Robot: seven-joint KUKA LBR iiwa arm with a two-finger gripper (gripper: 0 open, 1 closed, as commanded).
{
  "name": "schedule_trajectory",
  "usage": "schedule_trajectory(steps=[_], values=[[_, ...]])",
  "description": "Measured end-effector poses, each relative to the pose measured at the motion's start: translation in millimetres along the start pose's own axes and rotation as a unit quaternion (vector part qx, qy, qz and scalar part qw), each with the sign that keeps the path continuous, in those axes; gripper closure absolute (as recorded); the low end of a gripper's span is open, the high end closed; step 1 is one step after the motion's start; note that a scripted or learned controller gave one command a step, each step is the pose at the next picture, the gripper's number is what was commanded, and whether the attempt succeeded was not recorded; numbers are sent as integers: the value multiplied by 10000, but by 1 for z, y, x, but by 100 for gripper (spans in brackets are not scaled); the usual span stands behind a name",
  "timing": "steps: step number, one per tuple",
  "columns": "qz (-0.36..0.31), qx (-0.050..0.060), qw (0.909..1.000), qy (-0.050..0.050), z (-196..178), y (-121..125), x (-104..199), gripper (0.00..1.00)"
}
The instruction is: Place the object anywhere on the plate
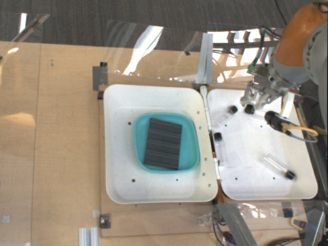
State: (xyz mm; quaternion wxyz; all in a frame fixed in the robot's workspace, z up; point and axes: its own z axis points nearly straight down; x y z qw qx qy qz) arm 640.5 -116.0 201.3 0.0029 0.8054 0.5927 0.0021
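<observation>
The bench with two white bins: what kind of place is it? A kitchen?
Probably a robot lab, not a kitchen. A grey-and-orange robot arm reaches over the bench, the left bin and right bin sit side by side, and a dark block lies on a teal plate.

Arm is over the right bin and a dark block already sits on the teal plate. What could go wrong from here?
1. The ribbed dark block covers most of the teal plate, so anything else set there may land on the block or slip off the rim.
2. The clear tube in the right bin is round and see-through, so it will likely roll or be missed.
3. The gripper hangs near that bin's far wall and could clip it.
</observation>
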Motion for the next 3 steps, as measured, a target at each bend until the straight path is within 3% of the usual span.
schedule_trajectory(steps=[1,2,3], values=[[-293,23,9996,10,16,-79,50,100],[-1400,26,9901,12,16,-116,148,100],[-1396,24,9902,12,16,-115,147,0]])
